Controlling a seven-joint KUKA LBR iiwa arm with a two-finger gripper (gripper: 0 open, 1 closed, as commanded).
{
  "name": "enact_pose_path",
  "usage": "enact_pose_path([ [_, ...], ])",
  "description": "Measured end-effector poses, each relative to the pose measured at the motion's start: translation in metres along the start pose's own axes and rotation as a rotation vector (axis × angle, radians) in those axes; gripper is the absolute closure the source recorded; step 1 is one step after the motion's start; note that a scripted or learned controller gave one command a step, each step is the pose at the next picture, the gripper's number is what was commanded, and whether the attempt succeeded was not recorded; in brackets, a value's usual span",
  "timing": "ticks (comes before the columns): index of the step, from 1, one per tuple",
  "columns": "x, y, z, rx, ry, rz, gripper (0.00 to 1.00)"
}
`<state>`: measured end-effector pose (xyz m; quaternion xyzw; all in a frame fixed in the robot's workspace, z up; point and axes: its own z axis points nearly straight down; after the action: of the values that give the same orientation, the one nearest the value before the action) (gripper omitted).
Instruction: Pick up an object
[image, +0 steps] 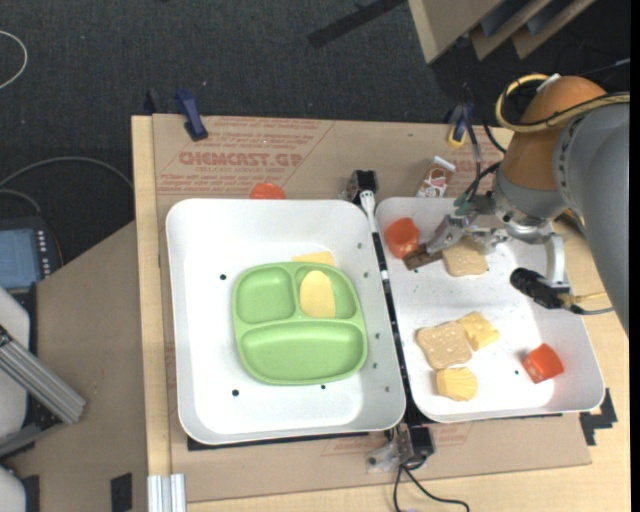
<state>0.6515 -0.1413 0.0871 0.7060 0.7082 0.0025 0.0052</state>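
Arm (600, 160): thick grey casing, smooth and rounded, w/ a glossy orange band (555, 105) above the wrist. Thin yellow cable (515, 95) loops by the band; dark wires run down the wrist twd the pincer (430, 250). Wrist section is silver-grey metal. Pincer is dark, w/ slim fingers. Black rounded part (535, 285) juts out just behind the pincer, below the wrist.

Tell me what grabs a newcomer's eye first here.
The green divided plate in the left bin, a pale yellow piece in its upper right compartment. Then the grey and orange arm reaching into the right bin, its hand low beside a red-orange piece.
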Motion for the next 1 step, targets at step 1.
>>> enact_pose_path([
  [1, 0.001, -0.0002, -0.0143, -0.004, 0.001, 0.0, 1.0],
])
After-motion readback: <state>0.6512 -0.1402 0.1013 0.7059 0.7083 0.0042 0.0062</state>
